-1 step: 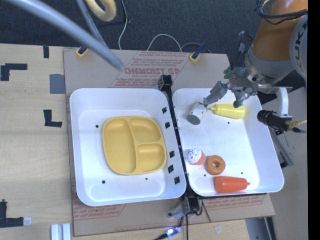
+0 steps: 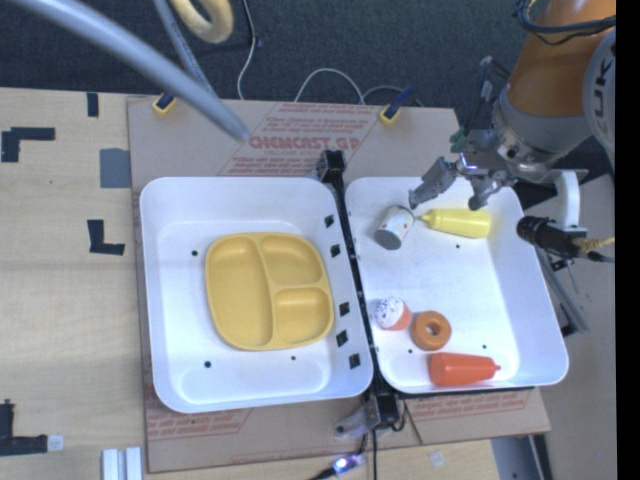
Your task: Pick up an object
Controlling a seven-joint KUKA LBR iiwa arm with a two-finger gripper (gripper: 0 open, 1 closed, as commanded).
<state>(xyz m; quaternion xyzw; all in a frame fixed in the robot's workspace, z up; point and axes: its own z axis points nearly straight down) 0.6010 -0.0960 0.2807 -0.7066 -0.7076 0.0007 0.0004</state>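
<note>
floor: dark carpet (image 2: 380, 28); bench: pale wood (image 2: 60, 298); cardboard sheet (image 2: 300, 133) under bins

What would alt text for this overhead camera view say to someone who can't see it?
A grey and orange robot arm holds its open hand over the right white bin, just above a yellow bottle and a small grey cup. Nearer the front lie a doughnut, an orange carrot-like toy and a small ball. The left bin holds a yellow divided plate.

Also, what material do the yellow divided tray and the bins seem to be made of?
The yellow tray looks like moulded plastic with a matte finish: uniform colour, soft rounded compartment edges. The white bins also look like plastic, smooth and slightly glossy, though thin formed sheet cannot be excluded.
</note>
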